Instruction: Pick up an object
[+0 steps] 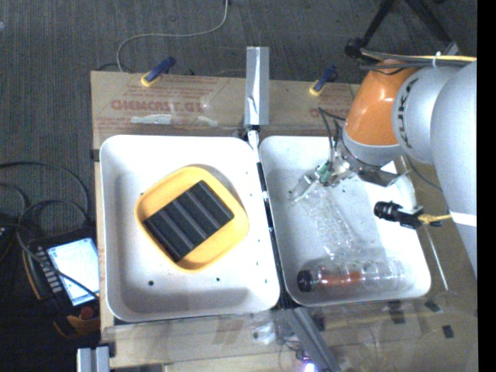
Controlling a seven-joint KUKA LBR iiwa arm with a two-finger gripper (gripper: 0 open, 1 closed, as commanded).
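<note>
Looking down on the bench from the one camera, we see two white bins side by side in the middle of the frame. The left bin [116, 208] holds a yellow tray [159, 196] with a black ribbed insert [189, 218], lying tilted and filling most of the bin's centre.

The right bin [283, 208] holds two clear things. A clear plastic bottle [353, 276] with a dark cap and some reddish-brown content lies on its side along the bin's lower edge, cap toward the left. Above it, near the bin's middle, a second transparent piece [329, 219], crinkled and hard to make out, lies at a slant from the upper left toward the lower right; we cannot tell what it is.

The arm [434, 122] comes in from the upper right of the frame, its orange band [376, 118] over the upper right corner of the right bin. The gripper [325, 173] sits below that band, over the upper part of the right bin, close to the top end of the crinkled clear piece. It is small and partly hidden by the wrist, so we cannot tell its state, nor whether it touches anything.

At the upper edge of the bench, two blue-handled clamps [159, 71] sit on a brown board [170, 107]. At the lower left of the frame a handheld screen [74, 266] lies on the floor.
</note>
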